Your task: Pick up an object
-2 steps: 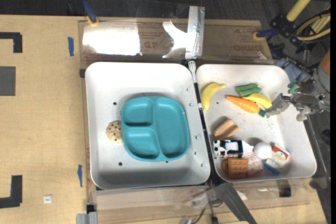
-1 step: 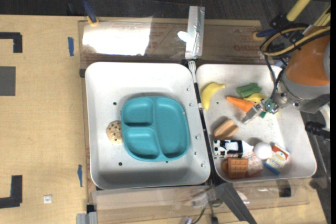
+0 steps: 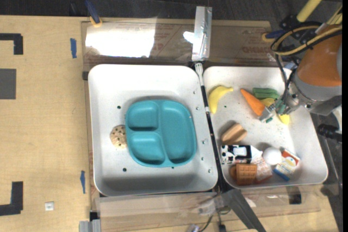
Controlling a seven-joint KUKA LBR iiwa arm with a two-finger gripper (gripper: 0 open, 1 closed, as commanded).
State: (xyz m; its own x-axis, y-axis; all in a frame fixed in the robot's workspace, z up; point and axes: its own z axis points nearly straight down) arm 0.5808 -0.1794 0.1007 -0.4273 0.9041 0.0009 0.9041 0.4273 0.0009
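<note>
Objects for picking are being kept in the right bin [image 3: 318,141]. Nearest the camera, a waffle-patterned brown block [image 3: 244,173], a black-and-white carton [image 3: 235,154] and a white egg-shaped piece [image 3: 272,156] are being crowded together. Beyond them, a tan bread-like piece [image 3: 232,132] is lying apart. Farther on, a smooth tapered orange carrot [image 3: 252,101], a curved yellow banana [image 3: 217,96] and a green item [image 3: 265,93] are being approached by the gripper [image 3: 275,111]. Whether the jaws are apart or together cannot be told. A miss or a double grasp is being risked by the close packing. A teal divided plate [image 3: 161,132] and a cookie [image 3: 118,136] are being held in the left bin [image 3: 103,117].
</note>
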